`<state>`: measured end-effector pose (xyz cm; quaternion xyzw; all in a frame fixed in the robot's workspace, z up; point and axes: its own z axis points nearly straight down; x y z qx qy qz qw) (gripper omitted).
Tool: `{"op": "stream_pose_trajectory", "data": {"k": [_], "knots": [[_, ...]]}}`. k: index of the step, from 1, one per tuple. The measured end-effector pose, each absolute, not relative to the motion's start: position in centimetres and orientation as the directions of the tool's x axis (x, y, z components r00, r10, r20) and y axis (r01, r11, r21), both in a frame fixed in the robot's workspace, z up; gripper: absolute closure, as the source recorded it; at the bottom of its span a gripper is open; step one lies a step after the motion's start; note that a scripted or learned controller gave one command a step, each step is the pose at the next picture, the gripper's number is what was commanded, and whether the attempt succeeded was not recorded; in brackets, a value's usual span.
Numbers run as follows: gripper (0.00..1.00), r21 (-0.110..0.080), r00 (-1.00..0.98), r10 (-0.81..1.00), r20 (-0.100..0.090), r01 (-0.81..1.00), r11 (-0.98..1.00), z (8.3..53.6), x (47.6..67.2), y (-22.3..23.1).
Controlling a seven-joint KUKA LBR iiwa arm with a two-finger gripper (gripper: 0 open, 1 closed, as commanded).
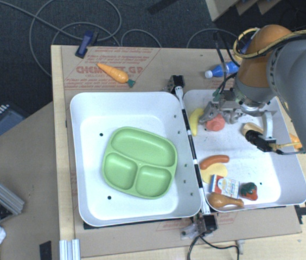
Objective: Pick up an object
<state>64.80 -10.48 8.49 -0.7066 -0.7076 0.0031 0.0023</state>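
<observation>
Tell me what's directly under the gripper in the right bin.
Below the gripper lies a pinkish-red round toy, with a yellow banana just left of it. The wrist covers the bin floor behind them.

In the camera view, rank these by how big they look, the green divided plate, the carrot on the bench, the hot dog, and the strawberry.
1. green divided plate, by far the largest
2. carrot
3. hot dog, close to the carrot in length, so that order is unsure
4. strawberry, the smallest

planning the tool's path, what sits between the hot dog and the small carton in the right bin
In the camera view, a yellow cheese-like piece lies between the hot dog and the small carton, touching or nearly touching both.
</observation>
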Motion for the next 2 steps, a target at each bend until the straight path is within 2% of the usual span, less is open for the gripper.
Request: {"op": "stream_pose_trajectory", "data": {"k": [1,2], "knots": [[0.0,0.001,0.001,1.0,-0.005,1.0,-0.001,8.6,63.8,-9.7],[1.0,0.006,0.0,1.0,-0.002,1.0,0.0,9.7,64.0,-9.5]]}}
